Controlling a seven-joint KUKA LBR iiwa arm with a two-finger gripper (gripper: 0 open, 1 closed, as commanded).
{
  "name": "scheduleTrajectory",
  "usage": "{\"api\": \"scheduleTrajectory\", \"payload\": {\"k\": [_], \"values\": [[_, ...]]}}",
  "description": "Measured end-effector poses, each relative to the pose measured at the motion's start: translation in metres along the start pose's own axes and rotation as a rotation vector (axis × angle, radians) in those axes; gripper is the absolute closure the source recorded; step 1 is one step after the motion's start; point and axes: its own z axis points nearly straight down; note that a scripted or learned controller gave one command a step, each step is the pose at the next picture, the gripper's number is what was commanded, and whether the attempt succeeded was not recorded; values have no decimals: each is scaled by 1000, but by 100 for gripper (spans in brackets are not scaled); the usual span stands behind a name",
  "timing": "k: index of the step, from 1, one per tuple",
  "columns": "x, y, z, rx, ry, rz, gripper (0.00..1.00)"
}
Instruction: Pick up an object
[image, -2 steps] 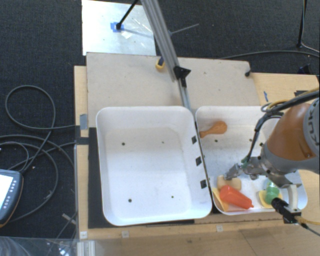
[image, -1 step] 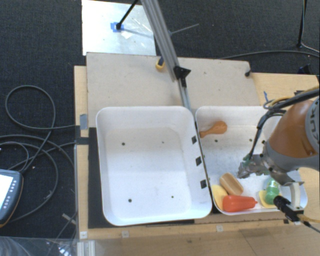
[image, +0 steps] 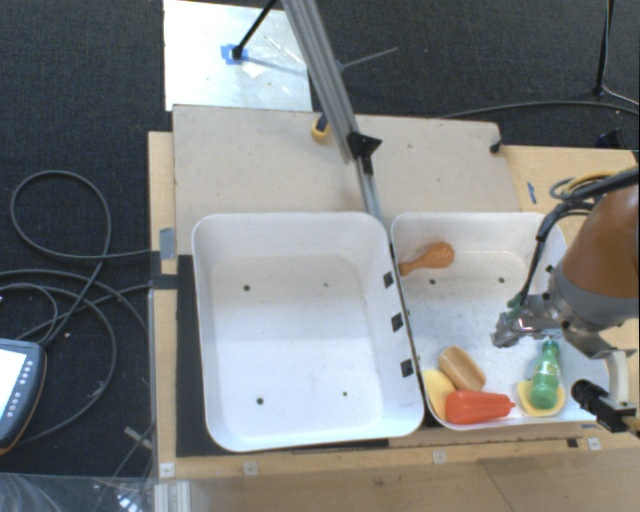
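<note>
Green bottle (image: 545, 375) lies just beside the gripper (image: 512, 328).

A robotics lab: a plain wooden worktop (image: 250, 160) bears two shallow white plastic bins (image: 300, 330) side by side, standing on dark carpet where loose black cables (image: 60, 250) coil. A grey handheld control pendant with a lit screen (image: 15, 385) lies at the left edge, a slanted grey metal pole (image: 330, 85) crosses above, and a grey robot arm with an orange band (image: 605, 255) reaches in
</note>
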Motion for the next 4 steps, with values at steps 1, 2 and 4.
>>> {"api": "scheduleTrajectory", "payload": {"k": [1,2,4], "values": [[3,6,-63,-3,0,-2,100],[-8,11,-118,-2,-1,-1,100],[106,35,-110,4,4,-8,100]]}}
